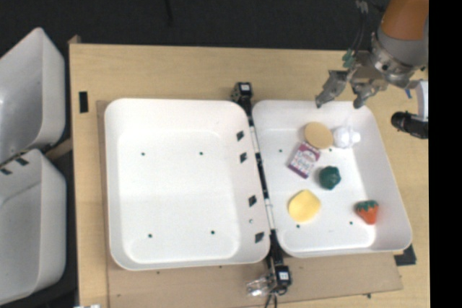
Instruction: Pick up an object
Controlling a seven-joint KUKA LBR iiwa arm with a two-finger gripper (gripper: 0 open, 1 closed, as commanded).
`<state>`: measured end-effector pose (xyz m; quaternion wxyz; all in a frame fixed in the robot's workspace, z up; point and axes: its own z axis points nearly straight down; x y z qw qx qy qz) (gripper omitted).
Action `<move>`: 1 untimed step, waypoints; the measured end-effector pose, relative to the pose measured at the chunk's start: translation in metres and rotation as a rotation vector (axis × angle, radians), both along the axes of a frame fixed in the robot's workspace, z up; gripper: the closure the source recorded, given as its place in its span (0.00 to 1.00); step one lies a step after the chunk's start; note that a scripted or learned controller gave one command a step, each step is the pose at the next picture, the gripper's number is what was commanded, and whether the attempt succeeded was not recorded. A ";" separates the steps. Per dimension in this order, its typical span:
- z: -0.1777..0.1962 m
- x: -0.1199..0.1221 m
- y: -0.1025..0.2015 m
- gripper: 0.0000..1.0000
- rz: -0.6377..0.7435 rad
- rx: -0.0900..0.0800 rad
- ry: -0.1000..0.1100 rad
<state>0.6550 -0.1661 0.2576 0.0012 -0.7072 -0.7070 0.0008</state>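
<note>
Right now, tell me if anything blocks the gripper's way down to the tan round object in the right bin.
Nothing visible does. The gripper, jaws spread, hangs over the right bin's far edge; the tan round object lies in front of it, uncovered. A small white object touches its right side.

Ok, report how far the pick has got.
Nothing is picked yet. The gripper hangs open with nothing between its jaws, over the far edge of the right bin. All the items lie in that bin: tan disc, white ball, purple packet, dark green piece, yellow piece and strawberry toy. Descending, closing and lifting remain.
</note>
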 end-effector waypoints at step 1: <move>-0.059 -0.034 -0.005 0.00 -0.002 0.000 0.007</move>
